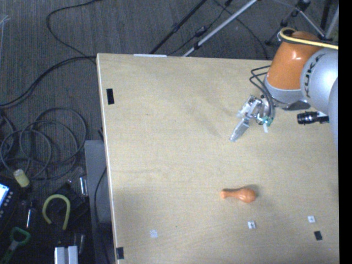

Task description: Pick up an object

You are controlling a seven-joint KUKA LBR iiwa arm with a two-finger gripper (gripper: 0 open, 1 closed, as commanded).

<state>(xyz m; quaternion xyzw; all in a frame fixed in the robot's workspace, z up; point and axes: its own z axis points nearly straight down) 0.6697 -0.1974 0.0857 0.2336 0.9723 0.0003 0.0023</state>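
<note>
While gripper [236, 135] hangs, state unclear, orange object [240, 194] lies below, well apart

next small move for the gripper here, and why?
Probably translate the gripper toward the camera view's bottom edge until it is over the orange object, then descend. The gripper sits well apart from that object, which lies flat on the tan board, thin end pointing to the view's left, with nothing near it. No grasp has started.
</note>
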